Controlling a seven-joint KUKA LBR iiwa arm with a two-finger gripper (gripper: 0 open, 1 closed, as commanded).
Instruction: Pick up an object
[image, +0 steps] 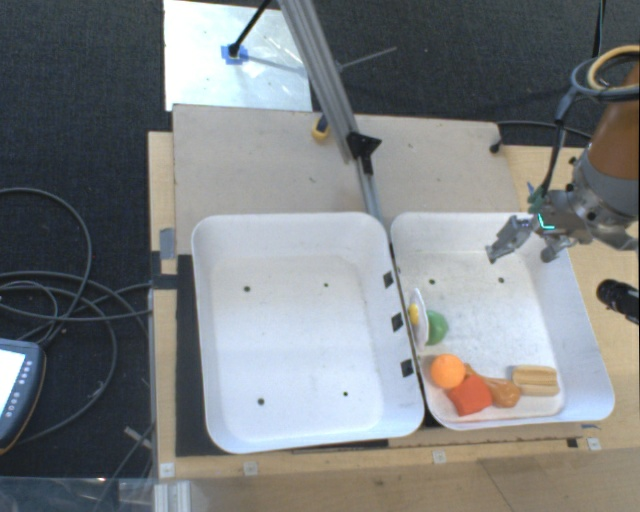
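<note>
1. Pincer (530, 240) hovers over the upper right part of the right bin (580, 330); my two fingers stand apart with nothing between them.
2. Objects sit well apart from my pincer, clustered at the near end of that same bin, down and to the left of it.
3. Orange ball (448, 371) touches a red block (470, 396) just below it.
4. Brown piece (505, 393) lies just right of the red block; tan bun-shaped item (535, 379) sits beside that, closest to the bin's right wall.
5. Green ball (436, 326) sits above the orange ball, against the bin's left wall, next to a small yellow-and-white thing (415, 315) I cannot identify.
6. Left bin (290, 330) lies side by side with the right one, rims touching.
7. Both bins rest on a pale wooden bench (260, 160).
8. Grey pole (330, 80) slants in from the top down to the seam between the bins.
9. Dark carpet floor (70, 100) surrounds the bench; black cables (60, 290) loop on the left, with a handheld screen (15, 385) at the left edge.
</note>
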